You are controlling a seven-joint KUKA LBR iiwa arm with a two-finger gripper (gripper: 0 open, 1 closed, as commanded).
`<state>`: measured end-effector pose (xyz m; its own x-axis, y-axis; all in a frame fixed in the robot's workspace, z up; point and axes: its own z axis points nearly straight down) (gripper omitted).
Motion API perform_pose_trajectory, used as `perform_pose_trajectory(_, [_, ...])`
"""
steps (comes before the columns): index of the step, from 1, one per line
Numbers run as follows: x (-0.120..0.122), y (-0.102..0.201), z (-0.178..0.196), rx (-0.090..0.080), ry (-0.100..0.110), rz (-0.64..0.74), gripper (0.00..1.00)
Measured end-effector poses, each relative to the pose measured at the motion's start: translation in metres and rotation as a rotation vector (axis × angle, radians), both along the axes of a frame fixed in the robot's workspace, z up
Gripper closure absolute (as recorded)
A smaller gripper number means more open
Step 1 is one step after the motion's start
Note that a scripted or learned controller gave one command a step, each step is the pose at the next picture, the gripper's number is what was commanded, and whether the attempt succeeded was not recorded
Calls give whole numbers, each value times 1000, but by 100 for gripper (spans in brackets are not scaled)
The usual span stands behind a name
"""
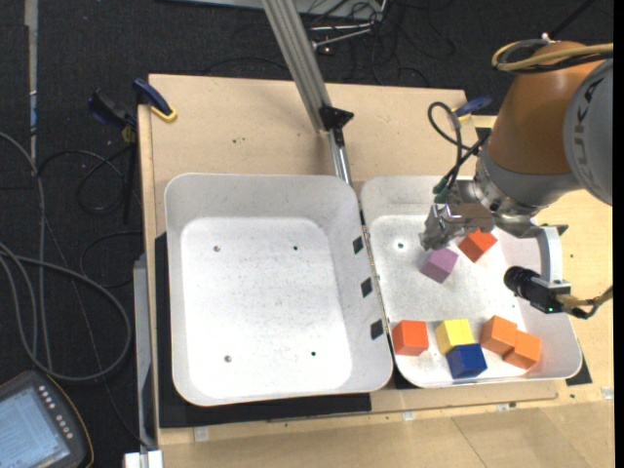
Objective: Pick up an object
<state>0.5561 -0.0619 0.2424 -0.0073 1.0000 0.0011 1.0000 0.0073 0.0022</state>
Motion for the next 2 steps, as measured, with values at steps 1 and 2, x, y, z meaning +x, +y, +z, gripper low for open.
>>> perform_pose_trajectory(1, [12,50,-13,0,3,1,100])
perform_pose_trajectory(2, [15,105,-17,1,2,1,100])
